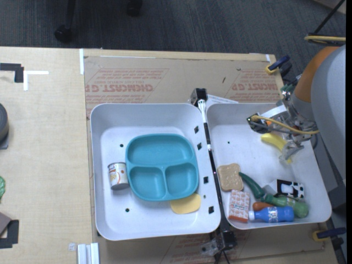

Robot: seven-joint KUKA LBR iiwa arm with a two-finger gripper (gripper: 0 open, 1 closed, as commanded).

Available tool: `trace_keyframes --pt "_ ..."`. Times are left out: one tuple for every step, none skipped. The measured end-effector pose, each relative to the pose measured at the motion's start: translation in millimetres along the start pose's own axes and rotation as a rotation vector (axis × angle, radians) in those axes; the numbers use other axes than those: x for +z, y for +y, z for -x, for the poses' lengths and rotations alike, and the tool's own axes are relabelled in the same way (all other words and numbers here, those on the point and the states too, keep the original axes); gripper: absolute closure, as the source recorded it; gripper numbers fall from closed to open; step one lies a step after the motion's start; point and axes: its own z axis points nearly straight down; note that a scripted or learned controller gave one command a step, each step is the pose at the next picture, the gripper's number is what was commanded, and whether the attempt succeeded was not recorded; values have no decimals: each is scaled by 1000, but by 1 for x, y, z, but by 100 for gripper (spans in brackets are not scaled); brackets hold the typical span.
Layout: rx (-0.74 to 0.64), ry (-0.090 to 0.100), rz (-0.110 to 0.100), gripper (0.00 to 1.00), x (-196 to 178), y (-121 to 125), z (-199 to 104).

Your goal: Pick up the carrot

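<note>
Carrot (258,206) noted in right bin (313,153), wedged in toy pile just beside blue bottle (273,214); orange stub alone exposed. Judged light, rigid, smooth plastic; grasp across exposed stub advised. Claw (289,147) sighted above banana (273,141), well apart from carrot; finger state could not be told.

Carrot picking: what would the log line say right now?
gripper: by banana, right bin | carrot: lying beside blue bottle, apart from gripper | pick: not yet done
</note>
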Motion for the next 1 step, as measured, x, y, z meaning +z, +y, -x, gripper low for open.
trace_keyframes --pt "0 0 0 0 0 0 0"
